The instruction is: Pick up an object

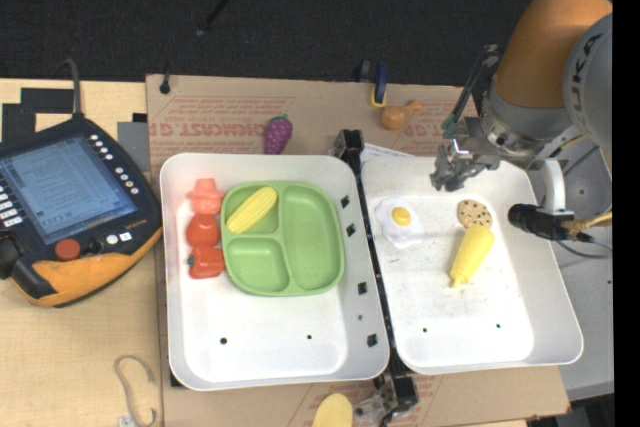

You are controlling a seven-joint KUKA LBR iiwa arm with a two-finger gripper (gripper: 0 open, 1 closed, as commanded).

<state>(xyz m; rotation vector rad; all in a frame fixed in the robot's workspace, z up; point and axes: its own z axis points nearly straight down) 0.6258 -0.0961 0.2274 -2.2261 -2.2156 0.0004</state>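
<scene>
Grey arm poised at the right bin's far edge; pincer low, nothing visibly in it, opening cannot be told. Egg just left and nearer the camera, cookie just right, yellow bottle beyond the cookie. Likely lining up over this cluster to pick one.

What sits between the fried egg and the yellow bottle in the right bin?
In the camera view, a stretch of bare white bin floor lies between the fried egg and the yellow bottle. The cookie sits just above the bottle.
</scene>
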